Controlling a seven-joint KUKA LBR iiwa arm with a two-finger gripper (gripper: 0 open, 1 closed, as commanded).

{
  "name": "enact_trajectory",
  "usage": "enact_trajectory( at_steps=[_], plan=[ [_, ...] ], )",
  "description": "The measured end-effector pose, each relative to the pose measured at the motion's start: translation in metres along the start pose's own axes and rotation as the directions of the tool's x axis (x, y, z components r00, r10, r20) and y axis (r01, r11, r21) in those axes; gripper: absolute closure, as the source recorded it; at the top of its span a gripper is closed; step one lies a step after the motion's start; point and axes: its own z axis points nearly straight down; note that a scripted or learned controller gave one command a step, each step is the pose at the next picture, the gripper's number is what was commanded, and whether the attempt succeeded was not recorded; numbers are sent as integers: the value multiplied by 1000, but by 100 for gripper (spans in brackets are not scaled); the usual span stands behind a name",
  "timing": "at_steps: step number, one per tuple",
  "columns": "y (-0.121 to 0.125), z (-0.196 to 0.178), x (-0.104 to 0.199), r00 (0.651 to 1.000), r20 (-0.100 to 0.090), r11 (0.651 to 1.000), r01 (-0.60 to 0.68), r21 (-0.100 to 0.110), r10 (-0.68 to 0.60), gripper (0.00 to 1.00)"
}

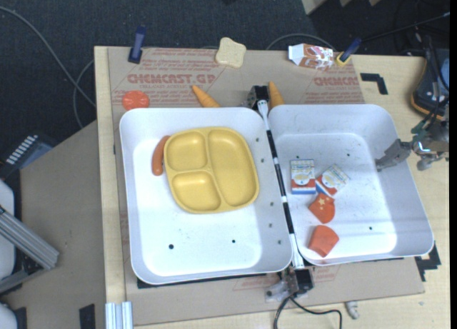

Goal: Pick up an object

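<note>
- Two shallow white bins sit side by side on the counter (71,199): left bin (207,260), right bin (371,178).
- Left bin contents, count 2: one yellow plate (211,169) with three compartments, lying flat towards the bin's far half; one sausage (158,156), orange-red, lying just beside the plate's left edge.
- Right bin contents, count 4, all grouped in the left half near the divider: one small carton (303,176) with white, red and blue print; one small packet (331,180), tilted, just beside the carton; one strawberry-like red piece (323,209) below them; one orange-red block (323,240) nearest the front wall. Print on carton and packet is too small to read.
- Pickable objects are therefore in both bins; the nearest to the end effector are the four in the right bin, well apart from it.
- End effector (395,155) is at the right bin's right rim, above the wall, with nothing between its fingers; cannot tell whether the fingers are apart or together.
- Cardboard sheet (171,78) lies under the bins' far side; red lettering reads "CHEMCAST GP", repeated to the right (332,85).
- On the cardboard beyond the bins: one bread slice (230,51), one milk carton (311,56) on its side, two carrots (205,97) (275,94), one round orange-red piece (134,99), two blue clips (136,44) (348,52).
</note>
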Motion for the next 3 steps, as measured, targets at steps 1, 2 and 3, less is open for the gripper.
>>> enact_trajectory(
  at_steps=[1,2,3],
  plan=[
    [16,90,52,1000,-2,1000,1,3,-1,0],
    [-21,150,107,1000,-2,1000,1,2,-1,0],
    [-21,141,107,1000,-1,1000,-1,0,1,100]
  ],
)
